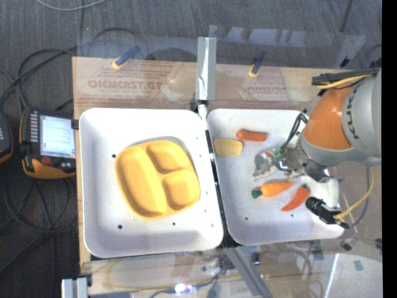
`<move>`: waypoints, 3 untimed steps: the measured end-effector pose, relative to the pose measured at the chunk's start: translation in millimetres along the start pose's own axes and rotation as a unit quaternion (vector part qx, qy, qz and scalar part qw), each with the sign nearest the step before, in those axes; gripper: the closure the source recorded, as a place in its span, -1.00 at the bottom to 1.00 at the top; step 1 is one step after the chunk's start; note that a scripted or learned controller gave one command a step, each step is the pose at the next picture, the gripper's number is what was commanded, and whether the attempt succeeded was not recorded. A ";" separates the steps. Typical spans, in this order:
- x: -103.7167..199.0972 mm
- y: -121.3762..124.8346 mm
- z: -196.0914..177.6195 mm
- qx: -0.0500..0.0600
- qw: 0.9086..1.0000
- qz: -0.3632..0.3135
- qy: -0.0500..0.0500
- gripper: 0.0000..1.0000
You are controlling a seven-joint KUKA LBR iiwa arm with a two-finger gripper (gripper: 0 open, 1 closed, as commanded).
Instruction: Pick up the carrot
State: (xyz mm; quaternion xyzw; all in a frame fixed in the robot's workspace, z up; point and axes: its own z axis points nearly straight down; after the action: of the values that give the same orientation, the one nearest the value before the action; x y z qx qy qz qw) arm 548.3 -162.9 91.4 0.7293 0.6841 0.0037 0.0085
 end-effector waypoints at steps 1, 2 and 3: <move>-31.1 -25.9 -0.4 -0.001 0.970 -0.244 0.001 -1.00; -31.6 -23.7 -11.5 -0.004 0.970 -0.243 0.000 1.00; -19.7 -54.8 -3.3 -0.005 0.960 -0.278 -0.003 1.00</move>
State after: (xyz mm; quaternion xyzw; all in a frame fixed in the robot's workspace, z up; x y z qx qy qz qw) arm 492.4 -179.0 93.9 0.5100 0.8601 0.0022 0.0149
